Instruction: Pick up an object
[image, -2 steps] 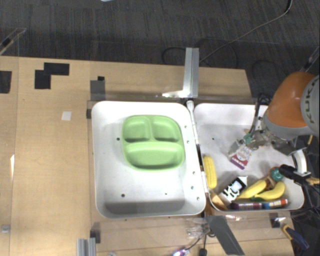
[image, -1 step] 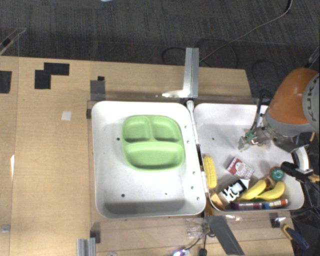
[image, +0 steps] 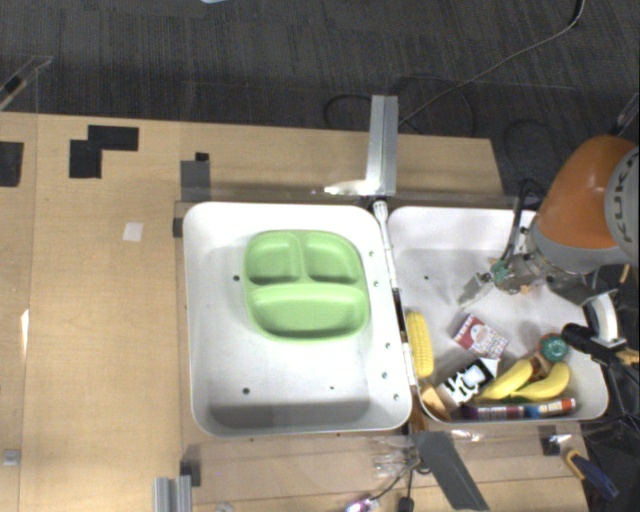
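On the left of the tabletop (image: 90, 330) we see the left bin (image: 215, 400), and in it lies a green divided plate (image: 305, 282), flat, with three compartments and nothing in them. Just beside it, touching along the shared wall, is the right bin (image: 440, 250), and here are the things we can choose from.

Against the left wall of this bin lies a corn cob (image: 419, 342), along the wall. To its right, toward the near edge, there is a small black and white package (image: 467, 381), and above it a small red and white packet (image: 480, 335) that lies apart from the others. Then come two bananas (image: 530, 380), one touching the other, and under them a thin marker (image: 520, 409) along the near wall. A small green and brown thing (image: 553, 349) sits just beside the bananas; we cannot tell what it is.

The gripper (image: 497, 279) hangs over the bare far part of the right bin, well apart from the pile, and nothing is between the jaws. How far the jaws are open we cannot tell from this view.

We judge that the step in hand is the approach, with no grasp yet made. The next move calls for bringing the gripper toward the near side and down over one thing; the red and white packet looks the easiest, since it lies alone.
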